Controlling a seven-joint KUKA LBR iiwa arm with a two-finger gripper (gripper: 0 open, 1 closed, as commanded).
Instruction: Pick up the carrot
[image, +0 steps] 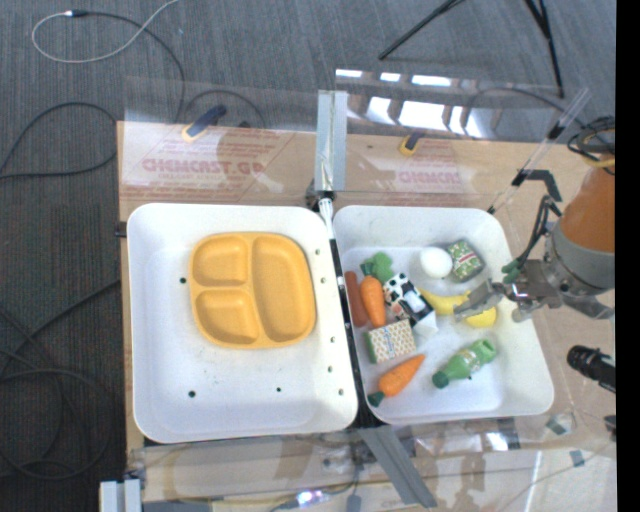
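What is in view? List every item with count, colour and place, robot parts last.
bins: 2, white, side by side on the bench
divided plate: 1, yellow-orange, left bin
carrots: 2, orange, right bin; one upright near the left wall, one at the front
egg: 1, white, right bin, back
banana: 1, yellow, right bin, middle
cow toy: 1, black and white, beside the banana
green bottle: 1, right bin, front right
small boxes: 2, green-patterned, back right and middle
arm: 1, grey and orange, right edge
gripper: 1, over right bin
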